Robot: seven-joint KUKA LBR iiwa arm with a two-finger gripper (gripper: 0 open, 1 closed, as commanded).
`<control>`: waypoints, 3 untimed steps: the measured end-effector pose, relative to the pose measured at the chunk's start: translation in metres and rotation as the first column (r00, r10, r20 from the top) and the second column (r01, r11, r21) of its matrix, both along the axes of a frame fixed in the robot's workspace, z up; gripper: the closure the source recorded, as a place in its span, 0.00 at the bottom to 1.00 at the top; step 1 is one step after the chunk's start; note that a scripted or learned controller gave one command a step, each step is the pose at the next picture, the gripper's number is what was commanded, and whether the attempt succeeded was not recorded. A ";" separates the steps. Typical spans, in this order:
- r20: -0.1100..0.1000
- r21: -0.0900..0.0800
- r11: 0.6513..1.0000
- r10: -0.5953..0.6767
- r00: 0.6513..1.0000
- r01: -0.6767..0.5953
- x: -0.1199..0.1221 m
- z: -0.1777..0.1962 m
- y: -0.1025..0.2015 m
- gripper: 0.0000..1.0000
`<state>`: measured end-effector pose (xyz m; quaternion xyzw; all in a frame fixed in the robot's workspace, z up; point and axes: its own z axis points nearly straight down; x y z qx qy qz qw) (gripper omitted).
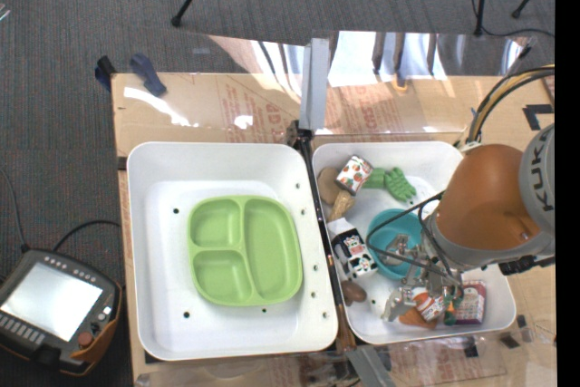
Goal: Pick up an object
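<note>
Divided plate (pixel 245 249) in left bin (pixel 149 186); bowl (pixel 391 242) in right bin (pixel 435 154).

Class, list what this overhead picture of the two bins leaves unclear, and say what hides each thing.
- Round teal bowl, camera view: right part hidden behind the grey and orange arm.
- Claw: finger state lost in clutter.
- Small orange item beside the claw: too small to identify.
- Pink packet: print unreadable.
</note>
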<state>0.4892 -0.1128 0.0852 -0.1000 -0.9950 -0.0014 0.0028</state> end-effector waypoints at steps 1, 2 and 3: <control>0.001 -0.005 0.996 -0.088 0.996 0.088 0.048 0.001 0.032 0.00; -0.035 -0.004 0.983 -0.184 0.982 0.184 0.098 -0.002 0.020 0.00; -0.002 -0.004 0.976 -0.217 0.976 0.217 0.036 0.000 -0.019 0.00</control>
